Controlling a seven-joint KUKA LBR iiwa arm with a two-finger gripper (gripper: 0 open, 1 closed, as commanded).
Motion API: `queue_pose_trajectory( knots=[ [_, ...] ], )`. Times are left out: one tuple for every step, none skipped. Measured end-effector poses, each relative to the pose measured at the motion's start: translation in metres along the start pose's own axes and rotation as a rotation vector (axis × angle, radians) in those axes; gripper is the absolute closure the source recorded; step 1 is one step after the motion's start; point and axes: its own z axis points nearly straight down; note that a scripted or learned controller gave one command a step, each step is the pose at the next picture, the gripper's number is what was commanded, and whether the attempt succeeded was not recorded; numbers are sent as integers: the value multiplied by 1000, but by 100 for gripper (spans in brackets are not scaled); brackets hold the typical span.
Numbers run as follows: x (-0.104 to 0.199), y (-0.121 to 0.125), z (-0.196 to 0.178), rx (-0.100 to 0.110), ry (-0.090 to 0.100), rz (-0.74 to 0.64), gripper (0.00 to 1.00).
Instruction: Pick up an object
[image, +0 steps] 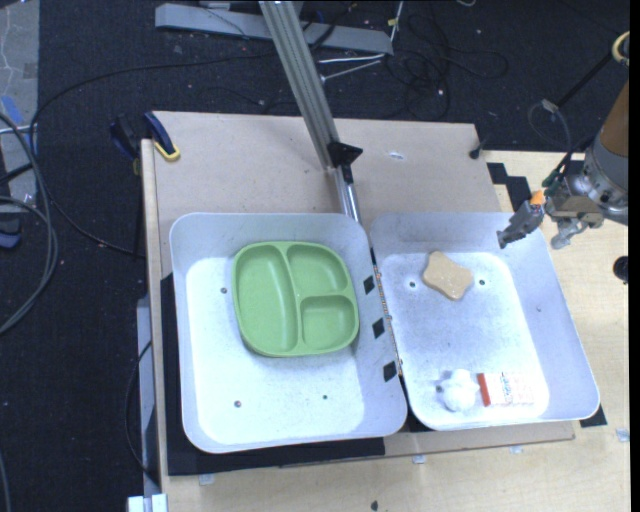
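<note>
Jaws (541, 228) spread (nothing between) over right bin's (560, 310) far edge.

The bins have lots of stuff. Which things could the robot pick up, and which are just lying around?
Could pick up:
tan sponge
white fluffy ball
small red-and-white box
green divided plate

Just lying around:
blue-and-yellow clamp
metal pole
black cables

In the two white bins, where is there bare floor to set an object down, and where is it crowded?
Left bin: the green divided plate fills the upper middle; the floor below it and along its left wall is bare. Right bin: the middle is bare, between the tan sponge above and the white ball and small box below. That lower corner is crowded.
</note>
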Motion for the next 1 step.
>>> queue_pose_trajectory(
  knots=[
    [2, -1, 64, 6, 2, 1, 0]
  ],
)
